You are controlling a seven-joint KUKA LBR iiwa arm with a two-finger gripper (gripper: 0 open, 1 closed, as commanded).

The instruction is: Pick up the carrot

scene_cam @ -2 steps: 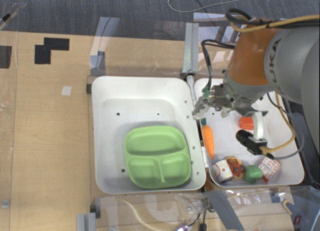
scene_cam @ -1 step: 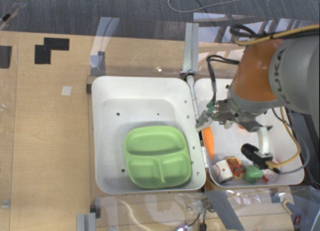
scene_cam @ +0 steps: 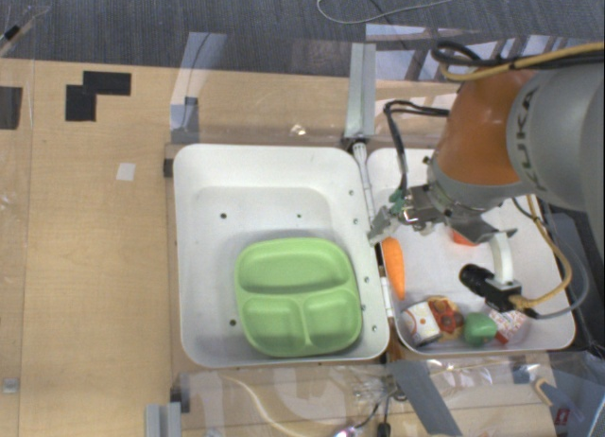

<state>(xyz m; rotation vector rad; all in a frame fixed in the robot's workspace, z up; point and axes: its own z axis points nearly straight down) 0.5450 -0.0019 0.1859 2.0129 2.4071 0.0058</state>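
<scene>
Nearest the camera, along the front wall of the right bin [scene_cam: 553, 336], lie three small items: a white and red can-like object [scene_cam: 427, 320], a green toy [scene_cam: 479, 328] and a red and white packet [scene_cam: 510, 323]. They sit close together, just in front of the carrot.

Carrot [scene_cam: 394, 267]: orange, tapered, lying lengthwise against the left wall of the right bin, close to the divider between the two bins. Its wider end points toward the back of the bin, its narrow tip toward the can-like object. It rests on the bin floor, not lifted.

Gripper [scene_cam: 405, 210]: positioned just behind the carrot's wider end, low over the right bin near the divider. Its metal parts appear close to the carrot, but contact cannot be confirmed. Finger spread cannot be told from this angle; nothing is seen between them.

Arm [scene_cam: 558, 132]: grey body with the orange band [scene_cam: 482, 132] above the wrist, reaching in from the right and covering much of the back of the right bin. Black cables [scene_cam: 397, 156] loop beside the wrist.

Left bin [scene_cam: 203, 236]: holds a green compartment tray [scene_cam: 299, 294] toward its front right, well apart from the gripper.
</scene>
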